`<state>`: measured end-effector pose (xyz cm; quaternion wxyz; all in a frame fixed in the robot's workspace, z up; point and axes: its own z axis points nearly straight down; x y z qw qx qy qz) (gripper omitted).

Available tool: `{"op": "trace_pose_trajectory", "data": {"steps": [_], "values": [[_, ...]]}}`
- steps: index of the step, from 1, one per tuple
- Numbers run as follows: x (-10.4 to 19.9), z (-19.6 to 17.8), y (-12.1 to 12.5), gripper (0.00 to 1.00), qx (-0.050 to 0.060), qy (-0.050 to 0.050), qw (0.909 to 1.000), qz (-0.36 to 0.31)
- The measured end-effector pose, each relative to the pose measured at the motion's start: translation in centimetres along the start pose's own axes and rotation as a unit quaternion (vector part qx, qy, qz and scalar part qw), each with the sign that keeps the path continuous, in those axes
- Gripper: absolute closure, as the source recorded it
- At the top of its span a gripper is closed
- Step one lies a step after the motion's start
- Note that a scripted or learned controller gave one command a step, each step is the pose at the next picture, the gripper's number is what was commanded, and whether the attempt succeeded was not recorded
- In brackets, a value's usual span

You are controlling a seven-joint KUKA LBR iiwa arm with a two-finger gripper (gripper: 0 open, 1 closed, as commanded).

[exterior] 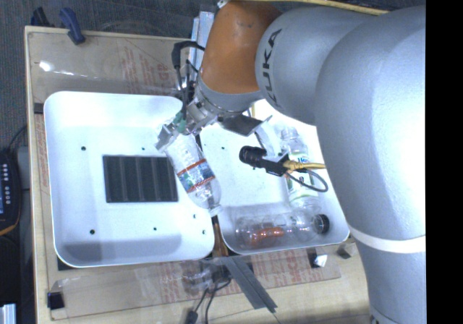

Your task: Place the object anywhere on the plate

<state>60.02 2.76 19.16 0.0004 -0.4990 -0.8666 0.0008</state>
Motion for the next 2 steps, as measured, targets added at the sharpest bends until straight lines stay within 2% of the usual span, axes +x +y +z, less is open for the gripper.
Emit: {"op": "trace_pose_trajectory", "data": {"steps": [1,2], "values": [[6.38,0.06,0.81,1.00,0.001,0.001,0.9992,-0.040],[6.32,0.05,0.79,0.00,0.001,0.001,0.9992,-0.039]]}}
